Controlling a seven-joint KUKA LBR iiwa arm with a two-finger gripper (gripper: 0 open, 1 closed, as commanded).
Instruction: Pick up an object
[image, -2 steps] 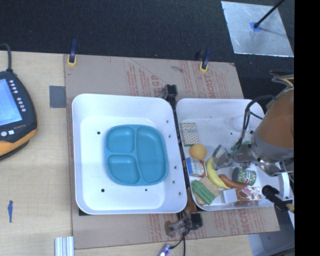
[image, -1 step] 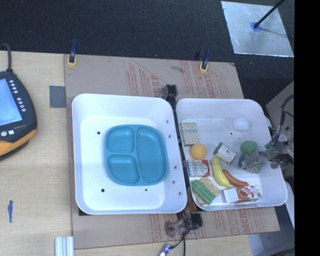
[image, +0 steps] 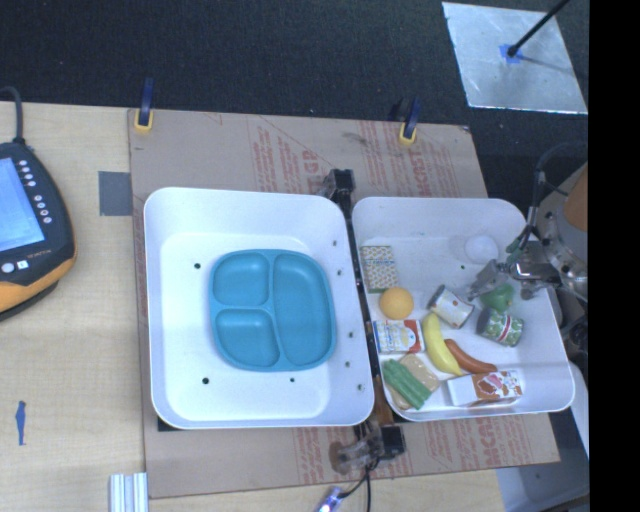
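The right bin (image: 400, 215) holds several toy foods: an orange (image: 396, 303), a banana (image: 437, 343), a sausage (image: 470, 358), a checkered packet (image: 379, 267), a small tin (image: 452, 308), a green-labelled can (image: 501, 327), a green piece (image: 497, 297), a red-and-white carton (image: 487, 388) and a white ball (image: 481, 247). My gripper (image: 508, 270) hangs over the bin's right side, just above the green piece and close to the can. Nothing is visibly held in it.
A blue divided plate (image: 272, 308) lies in the left bin (image: 180, 215). A green pack (image: 405, 382) and a small carton (image: 397, 338) sit near the right bin's front left. A handheld pendant (image: 25, 225) rests at the far left of the bench.
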